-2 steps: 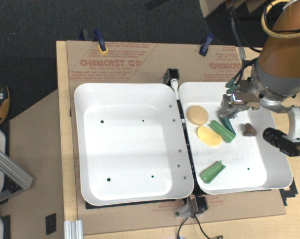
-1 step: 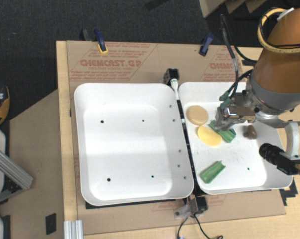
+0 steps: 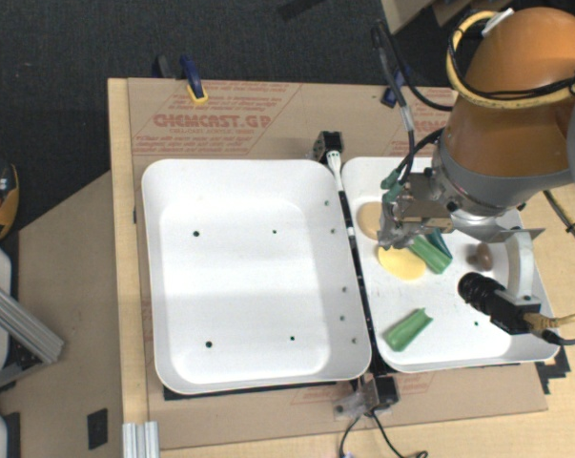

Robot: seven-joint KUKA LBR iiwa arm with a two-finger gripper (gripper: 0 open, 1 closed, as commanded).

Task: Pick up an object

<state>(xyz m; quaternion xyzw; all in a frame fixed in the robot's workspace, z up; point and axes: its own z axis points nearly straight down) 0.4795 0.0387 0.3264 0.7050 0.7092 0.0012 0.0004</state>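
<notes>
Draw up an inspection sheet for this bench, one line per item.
Surface: left bin and right bin side by side on printed cardboard.
Job's things: all in the right bin: yellow disc, far green block, near green block, tan disc, small brown piece.
Clutter: blue clamp on the cardboard's far edge.
Grippers: gripper low over the yellow disc.
Cables: black cable running to the wrist; second cable at the near edge.
Surroundings: dark floor; metal rail at lower left.

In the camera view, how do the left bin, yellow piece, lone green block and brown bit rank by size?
1. left bin, largest.
2. yellow piece and green block look alike; the yellow is partly hidden, so unranked.
3. brown bit, smallest.
</notes>
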